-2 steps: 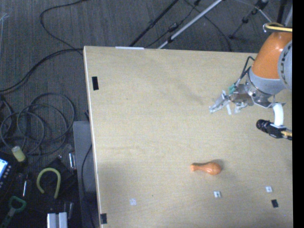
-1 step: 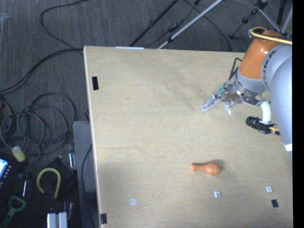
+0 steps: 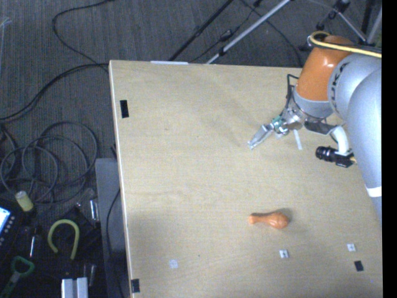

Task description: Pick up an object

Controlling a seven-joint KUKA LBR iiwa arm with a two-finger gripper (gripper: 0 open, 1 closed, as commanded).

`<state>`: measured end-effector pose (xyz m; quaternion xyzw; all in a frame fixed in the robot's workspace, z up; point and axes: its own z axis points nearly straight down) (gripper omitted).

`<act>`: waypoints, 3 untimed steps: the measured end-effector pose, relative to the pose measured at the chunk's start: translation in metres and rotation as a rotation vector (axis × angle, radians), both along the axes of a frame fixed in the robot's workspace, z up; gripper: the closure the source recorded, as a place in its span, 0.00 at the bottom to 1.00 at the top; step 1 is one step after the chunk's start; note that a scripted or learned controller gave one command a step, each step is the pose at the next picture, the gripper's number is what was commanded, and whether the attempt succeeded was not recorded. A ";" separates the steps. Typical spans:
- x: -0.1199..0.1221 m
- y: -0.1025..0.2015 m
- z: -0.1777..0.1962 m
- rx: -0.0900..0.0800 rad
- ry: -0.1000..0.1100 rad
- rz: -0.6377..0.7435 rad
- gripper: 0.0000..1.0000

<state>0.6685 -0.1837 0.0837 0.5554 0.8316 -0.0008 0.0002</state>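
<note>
My gripper [image 3: 257, 139] hangs over the bare bench [image 3: 186, 166], its thin fingers close together with nothing between them. The orange object [image 3: 270, 220], bulb-shaped with a narrow neck pointing left, lies on the bench well apart from it, nearer the camera.

One orange pear-shaped object [image 3: 270, 220] lies on the counter [image 3: 186, 166], the sole loose item there. One arm [image 3: 353, 98] reaches over it, carrying one end effector [image 3: 263, 135]. Two black tape marks show along the counter's left side [image 3: 124, 108], and one more near the lower right corner. On the floor lies one green U-shaped hook [image 3: 64, 234] among several looped black cables [image 3: 46, 160].
</note>
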 end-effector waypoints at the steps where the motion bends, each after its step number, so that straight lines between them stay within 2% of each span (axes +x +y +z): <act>1: 0.000 0.043 0.000 0.001 -0.001 0.236 0.00; 2: 0.001 0.044 0.010 0.003 -0.003 0.235 1.00; 3: 0.000 0.058 0.081 0.001 -0.001 0.059 1.00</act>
